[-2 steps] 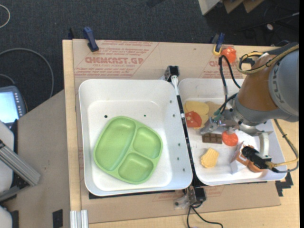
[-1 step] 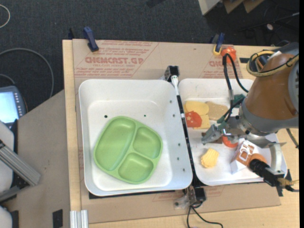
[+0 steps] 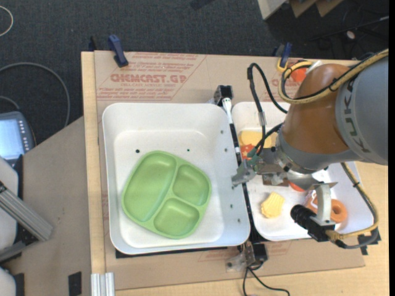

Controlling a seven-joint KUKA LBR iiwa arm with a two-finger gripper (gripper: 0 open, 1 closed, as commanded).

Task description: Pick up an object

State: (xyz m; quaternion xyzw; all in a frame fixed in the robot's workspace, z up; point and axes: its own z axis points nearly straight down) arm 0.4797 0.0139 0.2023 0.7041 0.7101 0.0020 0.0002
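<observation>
My gripper point(image 3: 247, 172) hangs low over the left edge of the right bin point(image 3: 265, 230), beside the wall it shares with the left bin. The grey and orange arm point(image 3: 321, 119) hides most of the right bin. A yellow lumpy object point(image 3: 272, 205) lies in the right bin, just below and right of the gripper and apart from it. An orange ring-shaped object point(image 3: 337, 210) rests further right. Yellow and orange items point(image 3: 247, 139) peek out above the gripper, partly hidden by cables. I see nothing clearly held.
The left bin point(image 3: 123, 122) holds a green divided plate point(image 3: 166, 193). Black cables loop around the wrist. A black part point(image 3: 308, 221) juts out near the right bin's front edge. Clamps sit on the cardboard bench edge point(image 3: 117, 49).
</observation>
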